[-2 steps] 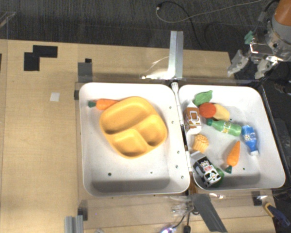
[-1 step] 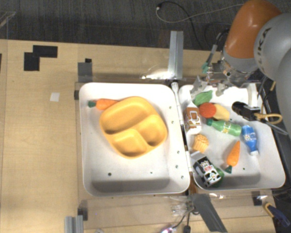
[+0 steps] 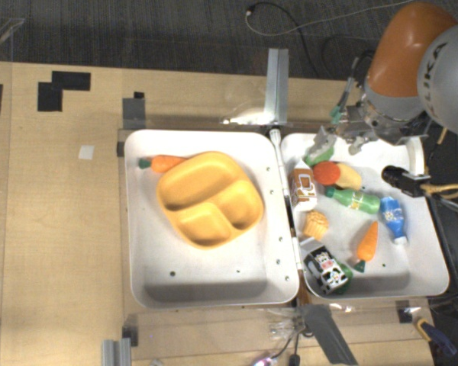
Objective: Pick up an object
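End effector [image 3: 340, 139] above right bin [image 3: 435, 269], grip state unclear, green bottle [image 3: 353, 199] label unreadable

The left white bin [image 3: 145, 280] is largely taken up by a yellow 3-compartment plastic tray [image 3: 208, 197], with bare floor along its front. In the right white bin [image 3: 435, 273], small toys crowd the middle; its front-right corner lies open.

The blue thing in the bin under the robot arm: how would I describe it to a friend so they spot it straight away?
Look in the right bin, the one crowded with toys. Near its right wall lies a small blue bottle, just right of the green bottle and above the carrot. It is the one blue item there.
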Robot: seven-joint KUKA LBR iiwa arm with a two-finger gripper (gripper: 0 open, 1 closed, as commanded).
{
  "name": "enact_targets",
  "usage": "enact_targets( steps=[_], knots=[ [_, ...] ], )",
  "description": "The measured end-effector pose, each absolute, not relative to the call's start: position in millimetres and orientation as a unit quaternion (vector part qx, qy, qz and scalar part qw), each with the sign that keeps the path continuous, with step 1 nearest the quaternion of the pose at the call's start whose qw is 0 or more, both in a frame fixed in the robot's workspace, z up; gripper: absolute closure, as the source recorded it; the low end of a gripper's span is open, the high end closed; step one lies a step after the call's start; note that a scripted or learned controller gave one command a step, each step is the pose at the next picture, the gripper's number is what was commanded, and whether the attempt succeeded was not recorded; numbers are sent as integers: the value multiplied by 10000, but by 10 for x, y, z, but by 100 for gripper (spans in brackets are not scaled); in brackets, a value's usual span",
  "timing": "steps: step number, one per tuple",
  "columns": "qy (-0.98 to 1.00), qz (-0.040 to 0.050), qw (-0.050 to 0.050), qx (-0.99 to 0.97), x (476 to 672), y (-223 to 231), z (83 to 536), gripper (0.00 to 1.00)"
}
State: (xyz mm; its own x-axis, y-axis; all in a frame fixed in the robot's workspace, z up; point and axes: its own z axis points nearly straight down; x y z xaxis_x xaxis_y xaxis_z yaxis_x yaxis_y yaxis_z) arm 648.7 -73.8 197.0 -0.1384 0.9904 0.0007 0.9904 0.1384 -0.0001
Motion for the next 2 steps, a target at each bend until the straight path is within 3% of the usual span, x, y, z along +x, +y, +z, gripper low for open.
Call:
enact_targets(
  steps=[1,2],
  knots=[
    [-7530,-97,-126,-6578,6733,-865,1218,0],
    [-7412,-11,-10,-6713,6696,-745,1847,0]
  ],
)
